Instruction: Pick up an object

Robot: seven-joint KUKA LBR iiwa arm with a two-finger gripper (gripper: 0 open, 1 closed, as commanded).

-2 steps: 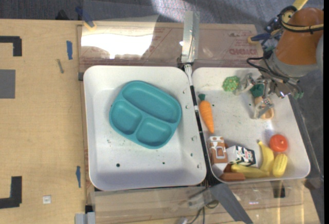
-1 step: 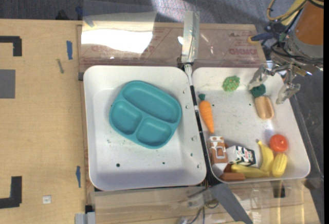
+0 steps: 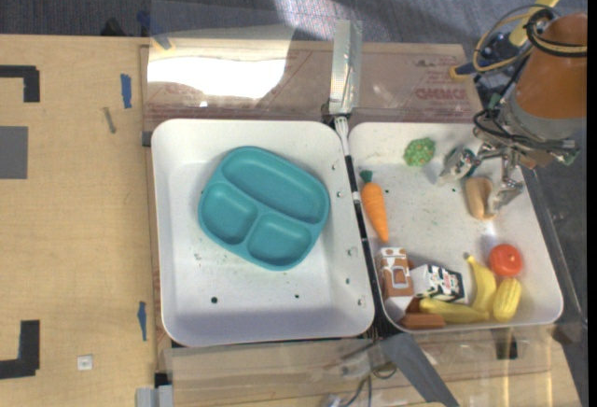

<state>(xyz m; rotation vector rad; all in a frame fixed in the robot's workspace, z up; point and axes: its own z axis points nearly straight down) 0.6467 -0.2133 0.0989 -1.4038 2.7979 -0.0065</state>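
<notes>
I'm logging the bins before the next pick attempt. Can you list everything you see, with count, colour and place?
Left bin: 1, white, left half of the bench.
Right bin: 1, white, beside the left bin.
Divided plate: 1, teal, in the left bin.
Broccoli: 1, green, far part of the right bin.
Carrot: 1, orange, right bin, by the dividing edge.
Bread roll: 1, tan, right bin, under the gripper.
Tomato: 1, red, right bin, near right.
Small cartons: 2, brown and white, near part of the right bin.
Banana: 1, yellow, near corner.
Corn: 1, yellow, beside the banana.
Gripper: 1, grey metal, over the bread roll.
</notes>
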